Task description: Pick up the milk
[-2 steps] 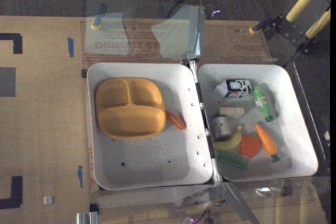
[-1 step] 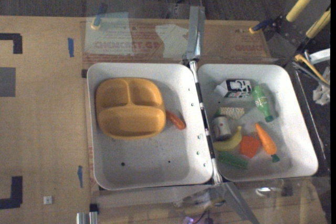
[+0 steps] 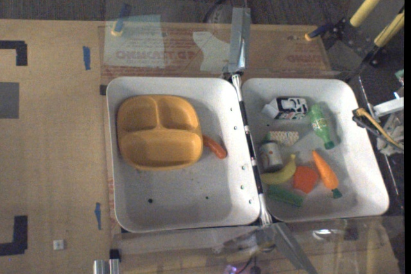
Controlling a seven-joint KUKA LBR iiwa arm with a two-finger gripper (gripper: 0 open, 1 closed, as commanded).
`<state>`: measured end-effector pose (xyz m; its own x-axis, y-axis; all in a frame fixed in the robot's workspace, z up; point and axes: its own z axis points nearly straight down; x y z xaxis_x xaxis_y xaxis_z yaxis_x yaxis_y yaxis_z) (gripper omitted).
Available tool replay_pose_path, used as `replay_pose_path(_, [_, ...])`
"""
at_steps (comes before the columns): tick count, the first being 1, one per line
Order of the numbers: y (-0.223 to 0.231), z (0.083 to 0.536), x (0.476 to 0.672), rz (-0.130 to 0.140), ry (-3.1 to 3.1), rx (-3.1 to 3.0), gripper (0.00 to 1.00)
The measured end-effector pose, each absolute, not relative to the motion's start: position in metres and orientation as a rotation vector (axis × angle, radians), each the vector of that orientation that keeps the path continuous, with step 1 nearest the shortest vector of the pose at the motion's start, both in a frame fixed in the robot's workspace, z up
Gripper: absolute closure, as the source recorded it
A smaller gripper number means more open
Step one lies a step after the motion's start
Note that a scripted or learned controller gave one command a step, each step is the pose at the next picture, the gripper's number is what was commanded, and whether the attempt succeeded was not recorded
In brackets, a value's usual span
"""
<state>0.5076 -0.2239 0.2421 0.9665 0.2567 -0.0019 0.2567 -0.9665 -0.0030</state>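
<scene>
lying in the right bin (image 3: 359, 138) at about 11 o'clock from that bin's centre, the milk (image 3: 292, 107) is a small black-and-white carton on its side, long axis running roughly 9 to 3 o'clock. a green bottle (image 3: 322, 126) sits just beside it at 4 o'clock, a cracker-like block (image 3: 283, 137) near it at 6 o'clock. the arm and its end effector are not visible, so i cannot tell its state; entering from 3 o'clock, it would likely cross over the bottle to reach the carton.
</scene>
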Motion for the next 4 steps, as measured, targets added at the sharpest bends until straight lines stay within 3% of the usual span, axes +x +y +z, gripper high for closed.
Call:
replay_pose_path(1, [-0.223, 0.286, 0.547, 0.001, -0.330, -3.123, 1.00])
replay_pose_path(2, [-0.223, 0.299, 0.599, 0.001, -0.316, -3.125, 1.00])
replay_pose_path(3, [-0.223, 0.309, 0.600, 0.002, -0.319, -3.124, 1.00])
replay_pose_path(4, [-0.224, 0.407, 0.569, 0.000, -0.504, -3.101, 1.00])
